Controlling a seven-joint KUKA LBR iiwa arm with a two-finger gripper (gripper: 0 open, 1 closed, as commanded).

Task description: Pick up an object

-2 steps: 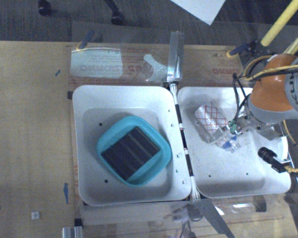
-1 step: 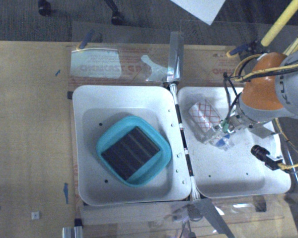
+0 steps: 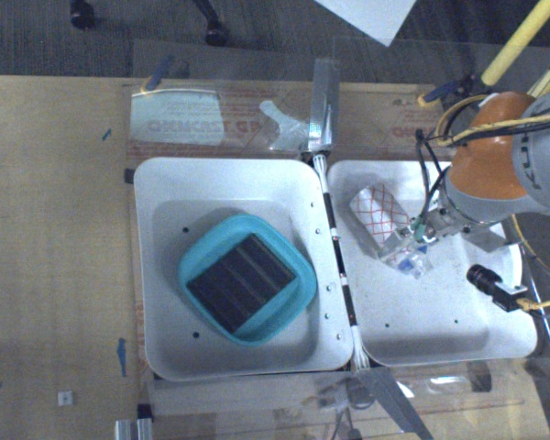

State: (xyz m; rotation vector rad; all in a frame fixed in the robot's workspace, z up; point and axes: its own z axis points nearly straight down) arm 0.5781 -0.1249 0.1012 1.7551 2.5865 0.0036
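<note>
A small packet with a red criss-cross pattern on white (image 3: 379, 211) lies in the right bin (image 3: 440, 324), toward its back left. A clear, crinkled bit with blue marks (image 3: 406, 260) sits at the packet's near end. My gripper (image 3: 421, 234) reaches in from the right and hangs right at that near end, touching or nearly touching the packet. Nothing shows between its fingers. In the left bin (image 3: 165, 200) rests a teal square dish (image 3: 247, 278) holding a dark ribbed block (image 3: 238, 280).
A black cylindrical part (image 3: 491, 284) on the arm's side juts over the right bin's right half. Yellow cables loop above the orange wrist band (image 3: 495, 145). A metal divider (image 3: 335, 246) runs between the bins. Brown bench lies to the left.
</note>
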